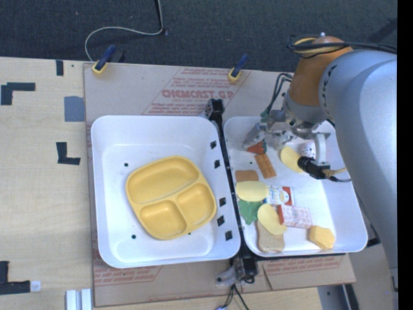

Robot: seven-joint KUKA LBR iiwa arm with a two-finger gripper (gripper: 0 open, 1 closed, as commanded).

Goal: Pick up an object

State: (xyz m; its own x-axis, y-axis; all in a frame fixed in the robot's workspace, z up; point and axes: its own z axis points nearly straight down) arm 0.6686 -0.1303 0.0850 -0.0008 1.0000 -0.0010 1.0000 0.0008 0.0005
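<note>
The gripper [263,136] is down in the right bin [345,202] over an orange stick [264,165], can't tell its grip, yellow tray [170,196] sits left.

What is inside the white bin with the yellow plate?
The left bin holds just the yellow divided plate, lying flat with its three sections bare. Whatever might sit beneath the plate is covered, so that part cannot be seen.
</note>
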